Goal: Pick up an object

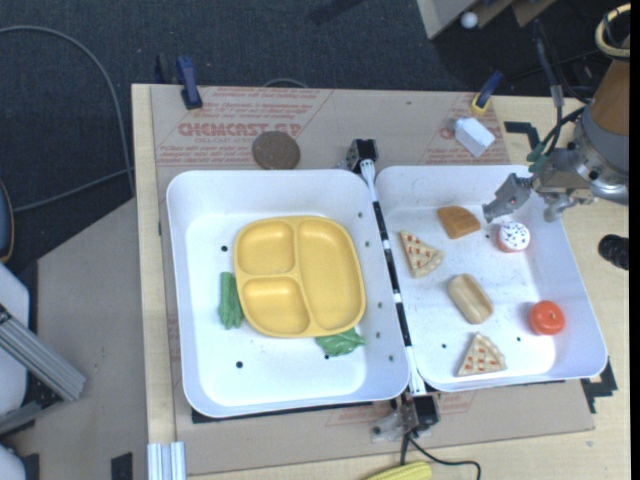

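The right bin (575,268) holds several toy foods: a brown bread piece (458,221), a waffle-patterned wedge (420,253), a tan bread roll (469,298), a red tomato (546,317), a second wedge (482,355) and a small white ball with red dots (513,236). My gripper (528,204) hangs over the bin's upper right, just above and behind the dotted ball. It is open, its fingers (503,201) are spread, and nothing sits between them.
The left bin (190,258) holds a yellow divided plate (298,273) with a green leaf piece (231,300) to its left and another (342,344) at its lower edge. A brown disc (275,151) and a white block (474,135) lie on the bench behind the bins.
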### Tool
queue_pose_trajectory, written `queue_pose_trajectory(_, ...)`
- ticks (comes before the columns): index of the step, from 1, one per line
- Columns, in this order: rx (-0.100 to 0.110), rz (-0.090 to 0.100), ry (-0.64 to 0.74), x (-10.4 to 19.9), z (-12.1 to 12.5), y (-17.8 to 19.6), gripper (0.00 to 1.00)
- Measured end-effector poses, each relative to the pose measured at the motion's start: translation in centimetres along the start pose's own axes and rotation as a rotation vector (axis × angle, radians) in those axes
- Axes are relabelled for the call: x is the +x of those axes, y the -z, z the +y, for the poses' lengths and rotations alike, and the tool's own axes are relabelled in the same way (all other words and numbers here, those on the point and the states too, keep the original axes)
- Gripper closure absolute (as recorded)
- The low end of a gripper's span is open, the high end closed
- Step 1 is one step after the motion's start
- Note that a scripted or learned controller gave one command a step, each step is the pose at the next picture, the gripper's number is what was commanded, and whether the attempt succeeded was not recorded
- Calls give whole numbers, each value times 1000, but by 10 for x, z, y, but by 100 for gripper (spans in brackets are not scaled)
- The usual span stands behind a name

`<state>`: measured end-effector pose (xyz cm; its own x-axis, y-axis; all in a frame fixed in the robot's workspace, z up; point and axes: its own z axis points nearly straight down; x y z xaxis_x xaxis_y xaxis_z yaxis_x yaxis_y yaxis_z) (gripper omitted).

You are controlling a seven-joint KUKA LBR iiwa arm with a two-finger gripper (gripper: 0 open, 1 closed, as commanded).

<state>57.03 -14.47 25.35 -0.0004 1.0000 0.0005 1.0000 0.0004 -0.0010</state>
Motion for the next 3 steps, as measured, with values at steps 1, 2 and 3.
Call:
queue_pose_trajectory(1, -2, 0, -1, 5, -15, -169, 0)
queue_pose_trajectory(2, 1, 1, 0, 37, -48, -169, 0)
queue_pose_trajectory(3, -1, 1, -1, 37, -47, -160, 100)
